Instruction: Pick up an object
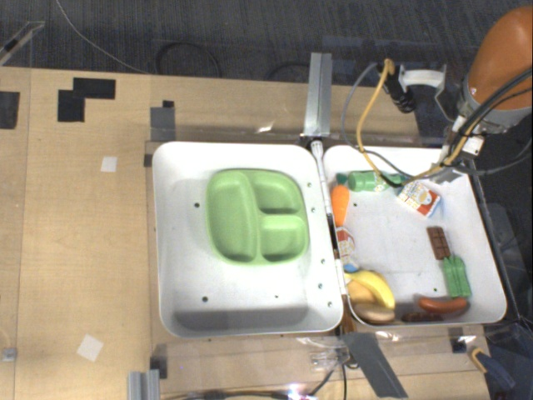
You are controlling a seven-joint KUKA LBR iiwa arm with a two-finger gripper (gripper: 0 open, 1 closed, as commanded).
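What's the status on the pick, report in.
Gripper over right bin's far edge, nothing seen held. Small carton lies just below it. Yellow cable trails over that edge.

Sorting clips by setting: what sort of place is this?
Likely a robotics lab bench: two white bins, toy food such as a banana and carrot, and loose cables.

light wood bench point(75, 248) with black patches point(83, 97), dark grey carpet floor point(208, 15) behind, thin cable point(83, 30) across carpet
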